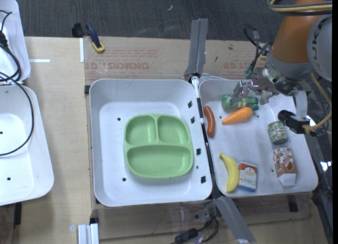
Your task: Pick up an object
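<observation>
Taking the orange carrot [238, 115] in the right bin [303, 182] as the landmark: the end effector [244, 91] hangs just above and behind it, low over a green object [234, 102] that lies touching the carrot's far side. Whether the end effector is released or clenched cannot be told from this angle, and nothing is visibly between its tips. Left of the carrot, near the bin's inner wall, lies a red sausage [210, 120]. Toward the front from the carrot rest a yellow banana [229, 171] and, just beside it, a small orange-and-white box [247, 176]. Right of the carrot stands a green-labelled can [278, 132], with a red-and-white carton [284, 166] in front of that. Far left of the carrot, in the left bin [100, 148], sits a green divided plate [158, 146]. Both bins rest on the tabletop [58, 111].
</observation>
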`<action>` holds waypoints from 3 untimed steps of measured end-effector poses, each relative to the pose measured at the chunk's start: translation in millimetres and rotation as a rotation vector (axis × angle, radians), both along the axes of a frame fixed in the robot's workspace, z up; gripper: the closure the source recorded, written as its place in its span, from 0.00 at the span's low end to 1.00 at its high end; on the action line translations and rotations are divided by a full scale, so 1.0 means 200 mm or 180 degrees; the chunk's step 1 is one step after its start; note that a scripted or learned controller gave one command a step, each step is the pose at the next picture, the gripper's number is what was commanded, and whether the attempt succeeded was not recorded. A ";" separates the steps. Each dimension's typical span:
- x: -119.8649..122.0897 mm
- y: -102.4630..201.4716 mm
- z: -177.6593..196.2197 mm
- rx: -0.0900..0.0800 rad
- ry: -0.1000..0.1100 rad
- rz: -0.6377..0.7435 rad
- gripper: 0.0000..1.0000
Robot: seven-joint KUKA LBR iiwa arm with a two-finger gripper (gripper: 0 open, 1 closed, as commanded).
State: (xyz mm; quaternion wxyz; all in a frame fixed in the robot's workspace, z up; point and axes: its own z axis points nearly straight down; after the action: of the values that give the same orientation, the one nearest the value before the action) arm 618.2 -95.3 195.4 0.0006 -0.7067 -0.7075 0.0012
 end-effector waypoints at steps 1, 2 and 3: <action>-0.15 -0.33 -0.48 0.0016 0.0000 0.0354 0.00; 0.17 -0.27 -0.53 0.0012 0.0053 0.0745 0.00; 0.18 -0.27 -0.49 0.0007 0.0041 0.0748 1.00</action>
State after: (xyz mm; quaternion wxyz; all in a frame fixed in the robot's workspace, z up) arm 653.4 -149.5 97.3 0.0058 -0.6190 -0.7854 0.0050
